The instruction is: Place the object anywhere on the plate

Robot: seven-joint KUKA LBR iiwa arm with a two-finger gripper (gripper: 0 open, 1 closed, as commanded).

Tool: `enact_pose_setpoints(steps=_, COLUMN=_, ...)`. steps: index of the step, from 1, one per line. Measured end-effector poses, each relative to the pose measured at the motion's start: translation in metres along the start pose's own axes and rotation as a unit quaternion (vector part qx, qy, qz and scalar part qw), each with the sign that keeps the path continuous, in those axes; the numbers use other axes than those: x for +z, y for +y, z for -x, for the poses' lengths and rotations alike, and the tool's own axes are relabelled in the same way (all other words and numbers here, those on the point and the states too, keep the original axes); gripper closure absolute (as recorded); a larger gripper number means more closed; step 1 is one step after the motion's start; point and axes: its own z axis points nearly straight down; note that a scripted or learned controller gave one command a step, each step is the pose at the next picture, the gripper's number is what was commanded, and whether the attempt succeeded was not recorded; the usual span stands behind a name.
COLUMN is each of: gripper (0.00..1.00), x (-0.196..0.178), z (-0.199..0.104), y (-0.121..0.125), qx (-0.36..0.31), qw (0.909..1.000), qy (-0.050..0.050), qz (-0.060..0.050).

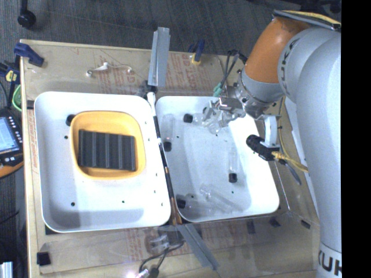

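Left bin, with the yellow plate set toward its far edge. A dark ribbed block, taken to be the object, is seen lying flat on the plate, wholly inside the rim and nearer the plate's near edge. The gripper is shown at the far edge of the right bin, well apart from the plate; whether it is open or closed cannot be told, and nothing is seen held in it. Faint clear shapes near the right bin's near edge cannot be identified.

The placing is judged done, so the step in hand is taken to be withdrawal. The arm is best raised straight up over the right bin and carried off to the right. The divide between the bins should not be crossed, so that the block is not nudged off the plate.
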Motion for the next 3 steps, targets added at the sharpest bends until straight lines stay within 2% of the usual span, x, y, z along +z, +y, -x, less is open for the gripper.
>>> enact_pose_setpoints(steps=1, gripper=1.00, x=-0.017, z=-0.068, y=0.021, qx=-0.102, qw=0.9948, qy=-0.001, qz=0.001)
enact_pose_setpoints(steps=2, gripper=1.00, x=0.012, z=-0.158, y=0.028, qx=-0.156, qw=0.9878, qy=-0.001, qz=0.000)
enact_pose_setpoints(steps=3, gripper=0.00, x=0.012, z=-0.158, y=0.028, qx=-0.156, qw=0.9878, qy=-0.001, qz=0.000)
